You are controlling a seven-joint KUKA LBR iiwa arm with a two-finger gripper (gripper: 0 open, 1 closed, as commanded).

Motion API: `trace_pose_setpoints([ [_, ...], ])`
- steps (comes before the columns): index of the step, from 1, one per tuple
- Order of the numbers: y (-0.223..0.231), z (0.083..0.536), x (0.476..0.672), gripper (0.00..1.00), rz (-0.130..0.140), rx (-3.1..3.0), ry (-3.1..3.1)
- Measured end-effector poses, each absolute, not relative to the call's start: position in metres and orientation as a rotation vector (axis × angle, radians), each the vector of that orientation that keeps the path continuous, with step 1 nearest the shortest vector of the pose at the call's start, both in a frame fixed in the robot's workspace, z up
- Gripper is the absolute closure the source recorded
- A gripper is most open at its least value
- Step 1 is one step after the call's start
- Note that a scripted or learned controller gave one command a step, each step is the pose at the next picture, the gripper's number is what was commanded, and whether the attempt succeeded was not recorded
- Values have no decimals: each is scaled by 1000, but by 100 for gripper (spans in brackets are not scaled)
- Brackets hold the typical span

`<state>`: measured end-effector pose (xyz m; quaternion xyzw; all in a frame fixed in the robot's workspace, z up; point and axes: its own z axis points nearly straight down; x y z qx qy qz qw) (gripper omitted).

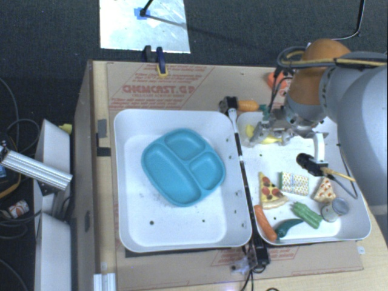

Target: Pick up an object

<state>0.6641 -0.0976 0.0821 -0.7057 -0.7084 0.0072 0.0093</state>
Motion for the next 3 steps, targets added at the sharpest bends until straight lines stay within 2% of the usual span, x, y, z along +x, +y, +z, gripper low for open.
trace_pose_setpoints([
  [2, -93, 81, 663, 0, 30, -2209, -2214],
  [3, -103, 82, 664, 0, 20, -2203, -2213],
])
